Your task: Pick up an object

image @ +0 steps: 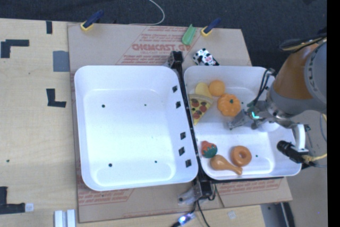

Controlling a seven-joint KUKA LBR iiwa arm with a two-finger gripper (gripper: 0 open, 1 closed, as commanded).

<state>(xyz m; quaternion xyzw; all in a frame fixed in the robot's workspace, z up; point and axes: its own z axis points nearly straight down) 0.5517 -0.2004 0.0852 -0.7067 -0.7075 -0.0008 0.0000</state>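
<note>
The right bin holds several toy foods. An orange pumpkin and an orange ball lie near a yellow piece and a pizza slice. Toward the front are a red and green strawberry, a donut and a tan drumstick. My gripper hangs low over the bin's middle, just right of and below the pumpkin. Its grey fingers are spread open with nothing between them.
The left bin lies beside the right one, with a black divider between them. A black and white cow toy rests on the cardboard behind the right bin. Clamps hold the cardboard's back edge.
</note>
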